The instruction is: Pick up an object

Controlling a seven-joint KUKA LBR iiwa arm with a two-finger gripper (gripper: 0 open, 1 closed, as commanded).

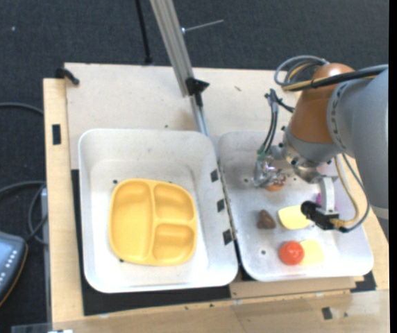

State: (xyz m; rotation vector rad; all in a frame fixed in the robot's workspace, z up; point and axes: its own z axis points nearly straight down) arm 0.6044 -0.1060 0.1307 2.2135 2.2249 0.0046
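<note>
Here the end effector (271, 175) sits low in the right bin (243, 151), over a small orange object (275, 184); whether it grips is unclear. Best to close squarely on that piece, lift straight, avoiding the brown lump (266, 219).

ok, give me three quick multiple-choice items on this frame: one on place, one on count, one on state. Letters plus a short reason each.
1. Where does the yellow divided plastic tray lie?
A. the left white bin
B. the right white bin
C. the bare bench

2. How many compartments has that tray?
A. two
B. three
C. five

3. What is the state of the small red round ball?
A. held in the claw
B. resting on the bin floor
C. lying on the tray

Key: 1 A, the tray lies flat in the left bin. 2 B, one long section and two smaller ones show. 3 B, the ball lies apart from the claw, beside a pale yellow flat piece.
</note>
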